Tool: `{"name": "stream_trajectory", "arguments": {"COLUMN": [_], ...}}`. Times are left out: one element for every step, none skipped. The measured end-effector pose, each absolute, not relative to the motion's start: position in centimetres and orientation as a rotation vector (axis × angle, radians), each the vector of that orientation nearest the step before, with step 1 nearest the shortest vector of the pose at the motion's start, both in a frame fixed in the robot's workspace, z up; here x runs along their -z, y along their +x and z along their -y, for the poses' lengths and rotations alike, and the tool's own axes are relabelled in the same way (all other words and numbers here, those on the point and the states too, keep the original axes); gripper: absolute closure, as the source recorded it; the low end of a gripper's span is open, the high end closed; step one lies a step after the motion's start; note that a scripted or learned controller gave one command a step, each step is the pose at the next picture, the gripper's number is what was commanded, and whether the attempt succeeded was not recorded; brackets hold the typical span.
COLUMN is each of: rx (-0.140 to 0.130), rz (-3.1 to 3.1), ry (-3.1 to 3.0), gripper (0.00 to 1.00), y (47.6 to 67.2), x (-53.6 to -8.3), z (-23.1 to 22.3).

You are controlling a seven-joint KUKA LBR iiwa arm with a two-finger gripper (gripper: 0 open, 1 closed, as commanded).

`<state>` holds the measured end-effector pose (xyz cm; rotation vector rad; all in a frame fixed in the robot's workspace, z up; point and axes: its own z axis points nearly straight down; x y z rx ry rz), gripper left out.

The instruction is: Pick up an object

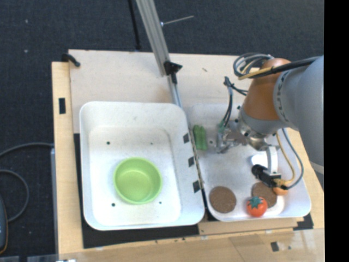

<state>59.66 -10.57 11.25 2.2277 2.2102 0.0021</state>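
My gripper [223,142] hangs low in the right bin [294,212], near its upper left part. A small green block [199,137] lies just left of it, against the bin's left wall; whether they touch I cannot tell. At the bin's front lie a brown disc [222,199], a red tomato-like toy with a green top [256,206] and a second brown disc [265,192] partly hidden behind it. Nothing shows as held.
The left bin [92,119] holds a light green bowl [137,180] at its front middle. A slanted metal pole [158,42] rises behind the bins. The grey and orange arm [272,97] covers the right bin's back right.
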Motion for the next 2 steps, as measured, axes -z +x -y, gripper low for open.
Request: {"name": "stream_trajectory", "arguments": {"rx": [0.0,0.0], "rz": [-2.217,-2.222], "ry": [2.224,2.218], "gripper": [1.0,1.0], "y": [59.3,60.0], "x": [-15.5,-21.3], "z": [10.2,10.5]}}
